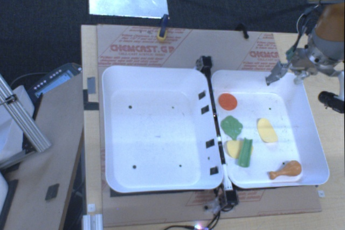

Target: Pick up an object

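1. Hovering over the far right corner of the right bin (310,116), the gripper (287,72) has its fingers spread apart with nothing between them; I judge it is not yet committed to any object.
2. All the objects lie in the right bin: a red disc (227,101), a green leaf-like piece (232,126), a yellow oval (266,130), a green stick (246,152) touching a small yellow piece (233,148), and a brown drumstick shape (287,171) near the front rim.
3. The left bin (116,89) probably waits as the drop place.
4. The arm is cut off at the right edge, and the fingertips are too blurred to see well.
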Robot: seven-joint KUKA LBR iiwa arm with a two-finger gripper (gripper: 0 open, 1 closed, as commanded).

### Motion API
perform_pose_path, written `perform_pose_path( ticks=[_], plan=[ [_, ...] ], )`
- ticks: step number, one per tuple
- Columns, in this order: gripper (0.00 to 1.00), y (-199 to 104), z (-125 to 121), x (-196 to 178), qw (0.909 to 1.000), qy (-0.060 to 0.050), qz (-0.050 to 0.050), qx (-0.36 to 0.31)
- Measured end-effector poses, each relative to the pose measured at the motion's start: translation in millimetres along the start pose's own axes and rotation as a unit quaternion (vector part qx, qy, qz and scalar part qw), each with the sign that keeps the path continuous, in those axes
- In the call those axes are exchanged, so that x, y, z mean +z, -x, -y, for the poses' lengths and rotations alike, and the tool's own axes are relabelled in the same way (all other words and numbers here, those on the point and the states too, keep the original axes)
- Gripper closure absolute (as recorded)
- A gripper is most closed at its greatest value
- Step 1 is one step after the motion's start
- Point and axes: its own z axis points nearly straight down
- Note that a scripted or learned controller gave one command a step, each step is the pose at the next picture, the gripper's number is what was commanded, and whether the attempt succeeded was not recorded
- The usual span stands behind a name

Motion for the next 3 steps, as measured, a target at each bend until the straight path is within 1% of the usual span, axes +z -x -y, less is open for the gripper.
perform_pose_path(
  ticks=[1,2,3],
  plan=[
    [0.0,-83.5,33.4,130.2,1.0,-0.005,-0.003,-0.003],
    [0.0,-31.5,82.4,123.6,1.0,-0.002,0.0,0.003],
    [0.0,-91.5,61.9,123.2,1.0,0.001,-0.001,-0.003]
  ],
)
